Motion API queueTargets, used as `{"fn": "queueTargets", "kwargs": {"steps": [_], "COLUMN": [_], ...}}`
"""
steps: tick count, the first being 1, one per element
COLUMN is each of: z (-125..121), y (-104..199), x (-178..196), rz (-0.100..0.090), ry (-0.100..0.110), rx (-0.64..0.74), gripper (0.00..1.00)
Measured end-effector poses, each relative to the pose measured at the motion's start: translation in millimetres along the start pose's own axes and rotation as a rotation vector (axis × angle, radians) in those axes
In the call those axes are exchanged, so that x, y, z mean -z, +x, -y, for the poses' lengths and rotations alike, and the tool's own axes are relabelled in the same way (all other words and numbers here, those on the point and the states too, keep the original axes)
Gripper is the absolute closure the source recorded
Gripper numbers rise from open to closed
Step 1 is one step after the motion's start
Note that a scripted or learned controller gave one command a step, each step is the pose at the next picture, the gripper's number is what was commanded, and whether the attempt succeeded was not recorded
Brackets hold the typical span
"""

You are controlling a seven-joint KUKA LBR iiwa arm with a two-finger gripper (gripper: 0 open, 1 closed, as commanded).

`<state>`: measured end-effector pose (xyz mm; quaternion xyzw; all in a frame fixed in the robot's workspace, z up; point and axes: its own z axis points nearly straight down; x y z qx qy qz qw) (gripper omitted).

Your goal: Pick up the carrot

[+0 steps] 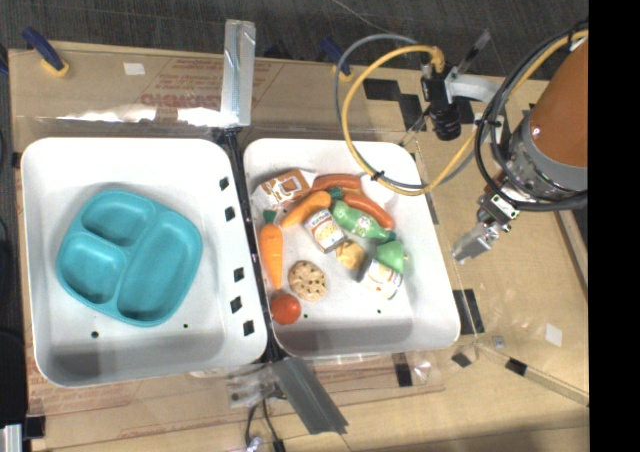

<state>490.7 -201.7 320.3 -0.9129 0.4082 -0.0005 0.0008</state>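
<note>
The carrot [271, 254] is orange and tapered. It lies lengthwise along the left wall of the right bin [430, 270], pointing toward the front, with a red tomato [285, 308] just past its tip. My gripper [476, 240] hangs outside the bin, over the bench to the right of the bin's right rim and well away from the carrot. Nothing is in the gripper.
Crowding the right bin are a cookie [308, 280], a small can [325, 230], an orange sausage-like piece [305, 208], green vegetables [362, 222] and a brown packet [283, 187]. The left bin [40, 190] holds a teal divided tray [128, 255]. Yellow and black cables [360, 90] loop behind the right bin.
</note>
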Motion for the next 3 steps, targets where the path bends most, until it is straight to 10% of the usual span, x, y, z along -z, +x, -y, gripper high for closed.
{"fn": "queueTargets", "kwargs": {"steps": [1,2,3], "z": [1.6,-5.4,6.4], "y": [3.4,5.1,15.0], "x": [4.7,93.7,0.8], "rz": [-0.002,-0.008,0.0], "ry": [0.003,0.005,0.006], "rx": [0.201,0.341,0.63], "gripper": [1.0,1.0,1.0]}}
